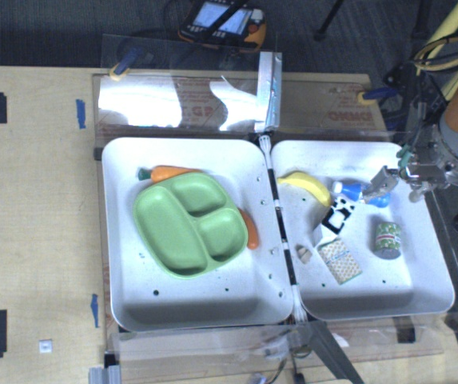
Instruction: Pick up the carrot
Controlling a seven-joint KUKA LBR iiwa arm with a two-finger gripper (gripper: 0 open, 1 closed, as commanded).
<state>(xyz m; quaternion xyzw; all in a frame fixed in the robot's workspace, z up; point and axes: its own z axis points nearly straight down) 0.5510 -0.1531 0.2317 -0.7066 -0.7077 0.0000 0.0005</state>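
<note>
— What lies nearest the camera?
— The front rims of the two bins on the desk (37, 214). In the right bin (428, 294) sit a patterned packet (340, 260), a green-labelled can (388, 239), a black-and-white item (338, 212) and a banana (306, 186).
— And the carrot?
— The carrot (177, 171) is in the left bin (125, 294), at its far side, touching the back edge of the green divided plate (189, 224).
— The jaws?
— The gripper (384, 182) hangs over the right bin's far right corner, beside a blue object (364, 192). Whether the jaws are parted or closed, I cannot tell.
</note>
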